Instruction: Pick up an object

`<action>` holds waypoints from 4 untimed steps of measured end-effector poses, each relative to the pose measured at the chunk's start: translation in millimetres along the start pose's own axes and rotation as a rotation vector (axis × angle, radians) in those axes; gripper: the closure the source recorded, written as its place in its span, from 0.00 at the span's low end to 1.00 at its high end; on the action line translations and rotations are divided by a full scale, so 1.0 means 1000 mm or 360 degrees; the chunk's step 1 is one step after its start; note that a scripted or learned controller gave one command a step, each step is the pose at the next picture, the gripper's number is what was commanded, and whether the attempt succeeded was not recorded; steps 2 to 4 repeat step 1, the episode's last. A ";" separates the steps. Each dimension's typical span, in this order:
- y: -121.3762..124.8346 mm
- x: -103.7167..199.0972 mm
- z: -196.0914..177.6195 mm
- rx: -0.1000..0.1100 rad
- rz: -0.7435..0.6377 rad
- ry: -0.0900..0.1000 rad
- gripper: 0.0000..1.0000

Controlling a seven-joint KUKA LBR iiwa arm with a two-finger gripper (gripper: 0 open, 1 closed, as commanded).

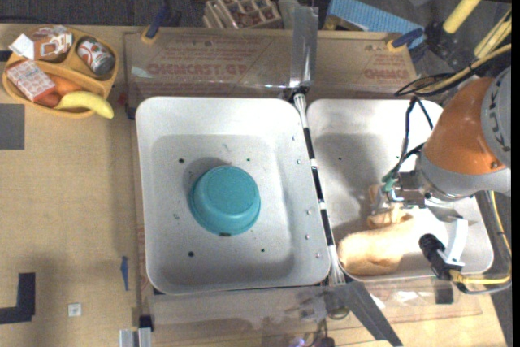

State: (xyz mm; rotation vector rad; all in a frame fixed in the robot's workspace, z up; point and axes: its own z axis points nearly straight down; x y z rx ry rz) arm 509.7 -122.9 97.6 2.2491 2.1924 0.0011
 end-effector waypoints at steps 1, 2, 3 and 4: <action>0.037 0.045 -0.086 0.0002 -0.0308 -0.0001 1.00; 0.037 0.045 -0.086 0.0002 -0.0308 -0.0001 1.00; 0.037 0.045 -0.086 0.0002 -0.0308 -0.0001 1.00; 0.037 0.045 -0.086 0.0002 -0.0308 -0.0001 1.00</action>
